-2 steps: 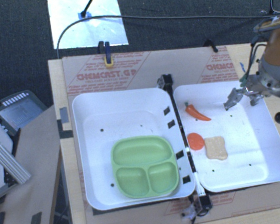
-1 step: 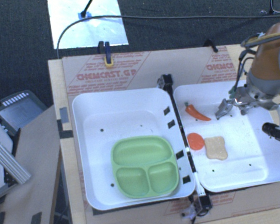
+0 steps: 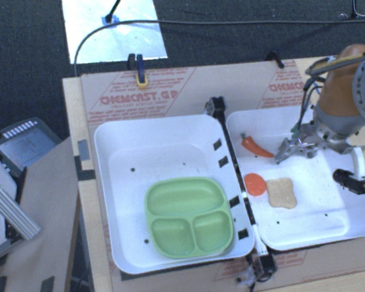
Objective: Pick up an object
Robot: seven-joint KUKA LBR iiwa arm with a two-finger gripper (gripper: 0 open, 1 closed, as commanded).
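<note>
Orange pepper (image 3: 256,145) lies near the right bin's (image 3: 357,223) far-left corner; the end effector (image 3: 283,155), grip state unclear, should straddle it squarely.

A: Bench top? 
B: Pale wood bench (image 3: 88,206), with a brown printed cardboard sheet (image 3: 182,89) laid flat over it.
A: On the sheet?
B: Two shallow white bins, touching side by side: left bin (image 3: 118,183), right bin (image 3: 350,220). A yellow clamp (image 3: 140,71) grips the sheet's far edge.
</note>
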